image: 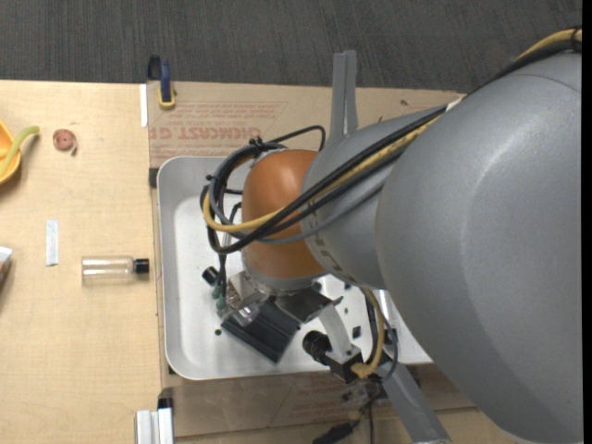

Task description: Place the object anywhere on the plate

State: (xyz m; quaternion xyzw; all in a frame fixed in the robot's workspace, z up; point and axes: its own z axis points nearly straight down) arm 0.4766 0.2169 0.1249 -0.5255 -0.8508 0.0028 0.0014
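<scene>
My arm reaches in from the right and covers most of the white bin. Its orange band sits over the middle of the bin. Below the band, my gripper points down near the bin's front wall, seen as a dark block with a metal mount. Black and yellow cables loop around the wrist. The bin floor under the gripper is hidden by the arm.
On the wooden bench left of the bin lie a clear bottle with a black cap, a small white strip and a pink disc. A yellow object shows at the left edge. A blue clamp stands behind the bin.
</scene>
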